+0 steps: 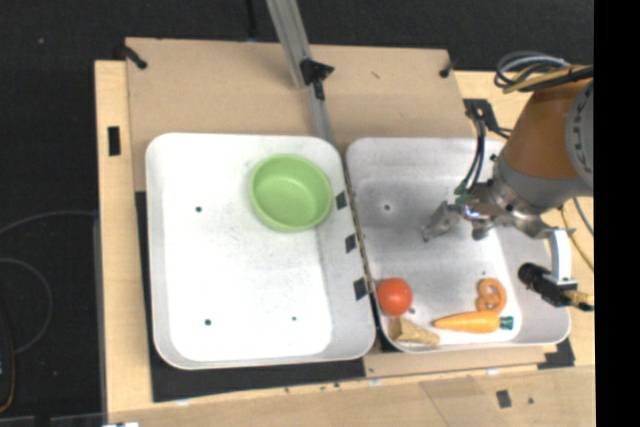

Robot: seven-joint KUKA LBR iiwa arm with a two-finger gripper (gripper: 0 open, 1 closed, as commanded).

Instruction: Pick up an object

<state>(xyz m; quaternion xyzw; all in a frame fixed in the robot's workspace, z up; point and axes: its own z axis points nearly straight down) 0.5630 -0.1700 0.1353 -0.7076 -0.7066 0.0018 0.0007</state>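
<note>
Two shallow white bins sit side by side on the bench. The left bin [200,315] carries a lime-green bowl [291,193] near its upper right corner, upright, its hollow facing the camera.

The right bin [400,175] holds the small pieces, all gathered along its near edge: a red-orange tomato [394,295] at the lower left, round and glossy; just below it a pale tan piece [412,334] — too small to name; a long orange carrot [467,321] lying flat with a teal-green tip at its right end; and above the carrot a small orange-brown pretzel-like ring [490,293].

The arm comes in from the right, its orange band above the wrist, and the gripper [455,218] hangs over the middle of the right bin — well apart from the tomato and carrot. Its two fingers look spread, with nothing between them.
</note>
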